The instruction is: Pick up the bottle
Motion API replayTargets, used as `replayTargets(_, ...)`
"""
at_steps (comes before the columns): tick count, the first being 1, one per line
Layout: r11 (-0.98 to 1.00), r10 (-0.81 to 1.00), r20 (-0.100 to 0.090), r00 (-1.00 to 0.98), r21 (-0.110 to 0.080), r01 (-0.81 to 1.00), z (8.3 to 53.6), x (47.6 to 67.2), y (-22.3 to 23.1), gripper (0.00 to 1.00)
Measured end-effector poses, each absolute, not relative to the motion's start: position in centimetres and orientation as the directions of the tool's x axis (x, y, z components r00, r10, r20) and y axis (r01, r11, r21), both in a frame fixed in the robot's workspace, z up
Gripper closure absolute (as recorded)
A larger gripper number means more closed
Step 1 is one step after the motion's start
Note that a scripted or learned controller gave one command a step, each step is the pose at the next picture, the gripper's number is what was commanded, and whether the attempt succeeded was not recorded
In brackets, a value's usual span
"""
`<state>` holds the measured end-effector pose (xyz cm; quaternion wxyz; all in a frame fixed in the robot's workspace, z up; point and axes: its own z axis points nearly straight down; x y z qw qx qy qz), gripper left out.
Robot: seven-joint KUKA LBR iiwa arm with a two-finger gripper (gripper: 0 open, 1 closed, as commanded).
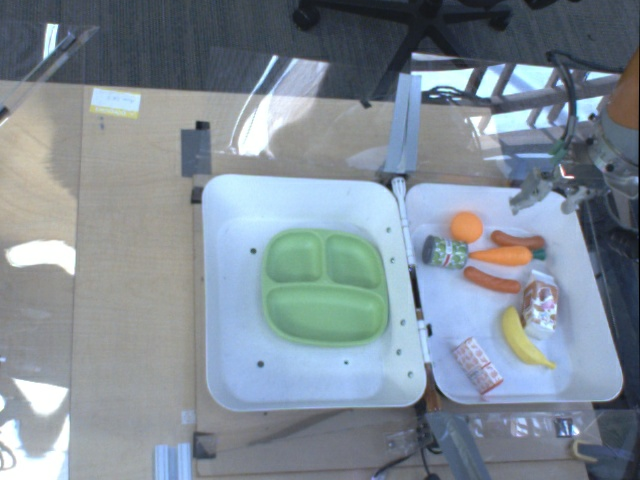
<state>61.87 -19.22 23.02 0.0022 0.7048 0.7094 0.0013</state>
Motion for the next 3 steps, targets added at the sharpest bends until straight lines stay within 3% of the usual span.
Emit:
replayTargets(1, 0.034, 0.999, 0.000, -0.034, 0.002, 0.999, 11.0, 57.5, -15.5, 0.00)
replayTargets(2, -0.181, 0.983, 0.002, 0.181, 0.011, 0.983, 8.8, 61.0, -8.7, 0.00)
replayTargets(3, -0.066, 0.998, -0.001, 0.066, 0.003, 0.998, 10.5, 49.3, -15.4, 0.00)
